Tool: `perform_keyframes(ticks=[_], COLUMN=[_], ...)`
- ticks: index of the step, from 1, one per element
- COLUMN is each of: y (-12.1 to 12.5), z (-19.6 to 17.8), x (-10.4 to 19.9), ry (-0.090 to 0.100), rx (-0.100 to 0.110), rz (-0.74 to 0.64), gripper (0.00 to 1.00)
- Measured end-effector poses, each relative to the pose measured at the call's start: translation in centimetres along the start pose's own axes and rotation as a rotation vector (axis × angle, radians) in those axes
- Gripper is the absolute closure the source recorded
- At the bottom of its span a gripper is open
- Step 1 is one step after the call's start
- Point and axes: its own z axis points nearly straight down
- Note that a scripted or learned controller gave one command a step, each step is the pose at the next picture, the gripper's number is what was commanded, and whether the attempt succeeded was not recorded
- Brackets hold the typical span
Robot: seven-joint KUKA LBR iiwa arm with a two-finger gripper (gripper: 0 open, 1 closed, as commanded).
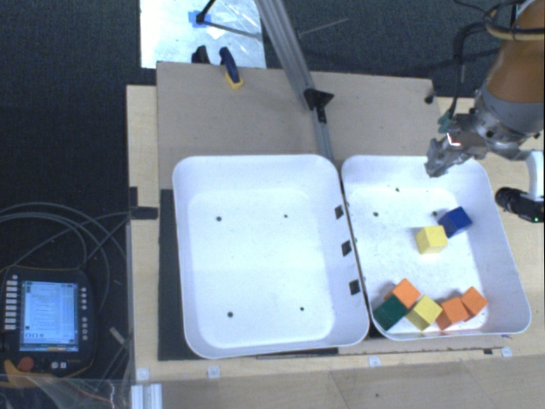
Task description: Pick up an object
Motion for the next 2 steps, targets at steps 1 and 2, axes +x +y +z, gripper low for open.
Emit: perform_keyframes(ticks=[1, 2], y=[-0.2, -1.0], z=[-0.7, -1.3], x=[5.4, 10.4], ry=[0.003, 0.003], rx=[0.003, 0.003], rz=[-0.006, -0.006], gripper=[1.0, 1.0])
